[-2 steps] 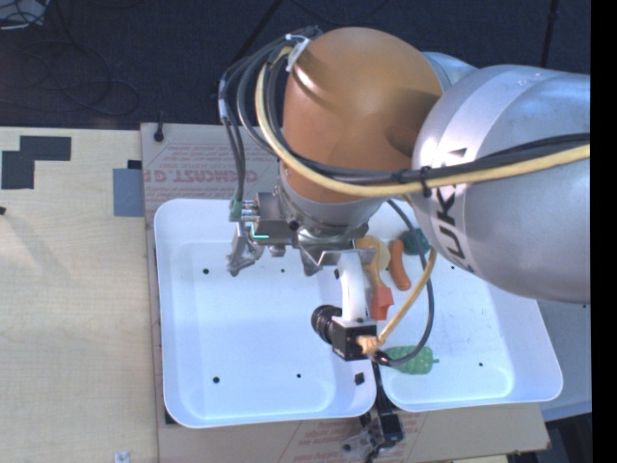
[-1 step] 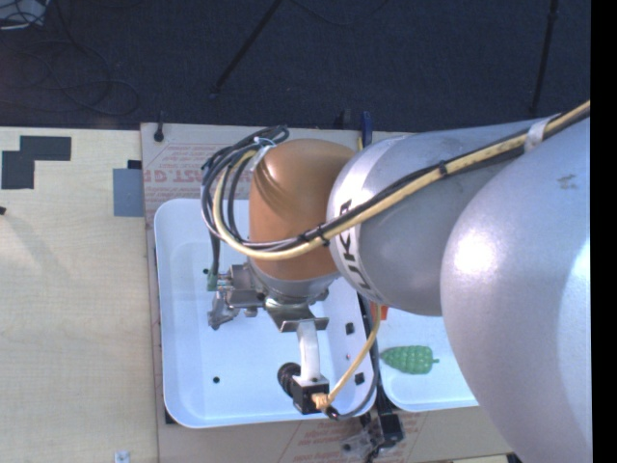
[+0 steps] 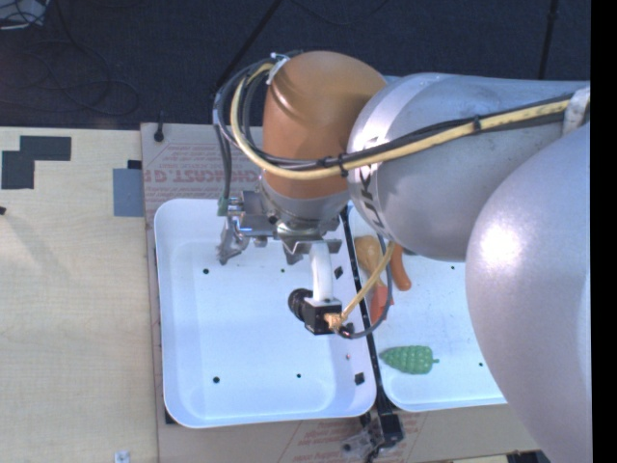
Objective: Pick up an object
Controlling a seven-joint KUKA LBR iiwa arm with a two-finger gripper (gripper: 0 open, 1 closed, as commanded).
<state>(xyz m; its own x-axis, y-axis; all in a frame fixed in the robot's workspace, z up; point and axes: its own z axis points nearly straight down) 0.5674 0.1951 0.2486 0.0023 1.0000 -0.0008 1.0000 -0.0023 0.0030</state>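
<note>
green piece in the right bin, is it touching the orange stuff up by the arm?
Apart. The camera view shows bare white bin floor between the green piece and the orange pieces.

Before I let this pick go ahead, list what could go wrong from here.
The gripper hangs over the left bin, but the green piece and orange pieces lie in the right bin: closing here likely grabs nothing. It is also near the left bin's far wall, so a descent might clip it.
</note>
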